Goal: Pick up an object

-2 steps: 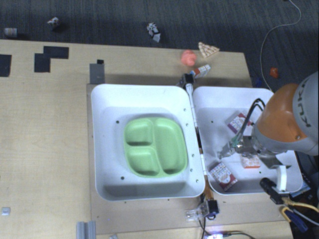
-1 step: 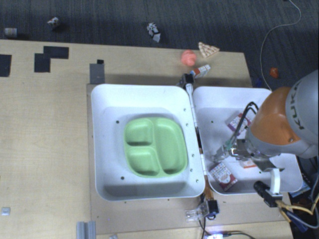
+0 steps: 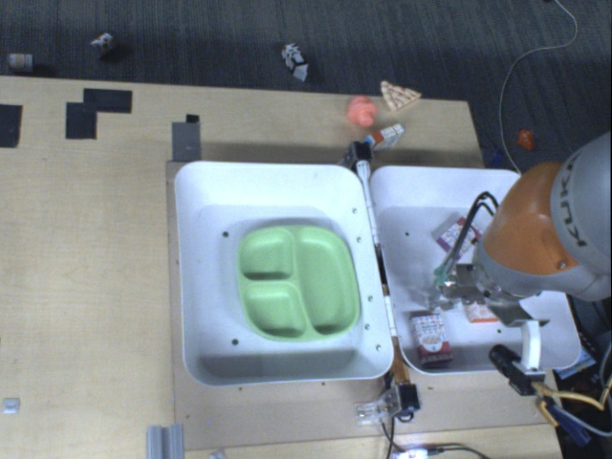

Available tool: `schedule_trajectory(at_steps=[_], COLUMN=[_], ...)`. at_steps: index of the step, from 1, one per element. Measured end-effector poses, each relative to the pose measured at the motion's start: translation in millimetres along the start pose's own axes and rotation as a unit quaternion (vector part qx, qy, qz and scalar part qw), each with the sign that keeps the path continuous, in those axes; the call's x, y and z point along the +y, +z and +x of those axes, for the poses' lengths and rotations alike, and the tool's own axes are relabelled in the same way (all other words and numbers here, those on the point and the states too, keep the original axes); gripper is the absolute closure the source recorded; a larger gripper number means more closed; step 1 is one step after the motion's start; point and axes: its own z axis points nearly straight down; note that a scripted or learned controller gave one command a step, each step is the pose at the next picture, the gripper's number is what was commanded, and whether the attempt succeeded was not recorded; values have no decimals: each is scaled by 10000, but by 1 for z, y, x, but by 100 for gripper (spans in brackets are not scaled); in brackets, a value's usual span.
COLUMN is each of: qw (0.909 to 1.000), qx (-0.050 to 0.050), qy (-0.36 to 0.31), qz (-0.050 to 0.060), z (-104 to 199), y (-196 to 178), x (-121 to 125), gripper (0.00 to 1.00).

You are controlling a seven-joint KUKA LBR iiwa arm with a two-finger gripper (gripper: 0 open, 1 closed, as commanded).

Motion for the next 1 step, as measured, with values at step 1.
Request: schedule_trajectory(at_steps=[1], qw=[10000], qx=[1], qy=[18], qz=[85], z=[-59], y=[-38], x=[28], gripper=[100])
